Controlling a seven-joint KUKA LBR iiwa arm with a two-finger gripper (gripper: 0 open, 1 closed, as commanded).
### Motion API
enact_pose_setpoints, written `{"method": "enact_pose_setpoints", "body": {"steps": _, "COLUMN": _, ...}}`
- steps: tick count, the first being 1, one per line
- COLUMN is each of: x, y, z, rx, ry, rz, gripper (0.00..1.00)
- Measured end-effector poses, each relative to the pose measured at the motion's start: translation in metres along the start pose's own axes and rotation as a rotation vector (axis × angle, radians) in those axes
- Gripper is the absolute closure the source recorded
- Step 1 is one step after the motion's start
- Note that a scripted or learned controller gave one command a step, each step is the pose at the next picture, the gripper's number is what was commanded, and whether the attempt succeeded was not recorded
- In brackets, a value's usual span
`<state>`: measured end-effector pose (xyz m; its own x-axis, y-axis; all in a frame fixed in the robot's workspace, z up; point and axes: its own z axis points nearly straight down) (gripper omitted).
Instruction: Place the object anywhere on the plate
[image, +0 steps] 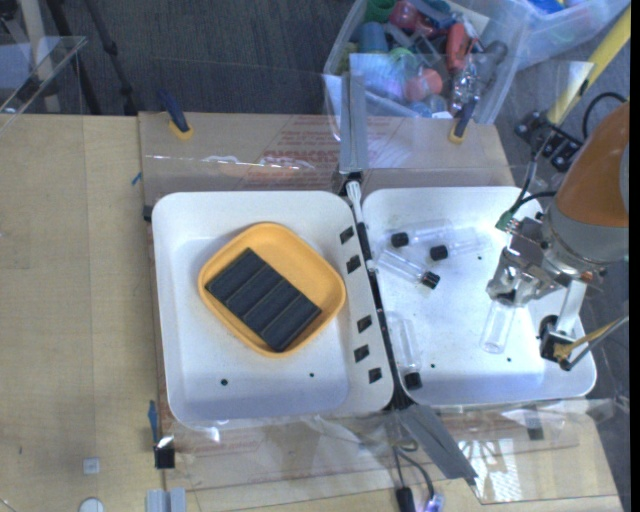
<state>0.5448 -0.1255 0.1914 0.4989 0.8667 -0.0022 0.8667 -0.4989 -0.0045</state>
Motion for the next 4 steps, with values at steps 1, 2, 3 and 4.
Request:
{"method": "enact_pose_setpoints", "body": {"steps": 1, "x": 0.027, "y": 0.002, "z": 0.001, "rx": -0.004, "ry": 0.001, "rz": -0.129, "gripper": 1.00}}
{"method": "enact_pose_setpoints", "body": {"steps": 2, "x": 0.053, "y": 0.000, "z": -0.003, "rx": -0.006, "ry": 0.001, "rz": -0.361, "gripper": 1.00}}
{"method": "enact_pose_setpoints", "body": {"steps": 3, "x": 0.078, "y": 0.014, "z": 0.007, "rx": -0.007, "ry": 0.001, "rz": -0.542, "gripper": 1.00}}
{"method": "enact_pose_setpoints", "body": {"steps": 4, "x": 0.122, "y": 0.024, "z": 0.001, "rx": -0.007, "ry": 0.000, "rz": -0.658, "gripper": 1.00}}
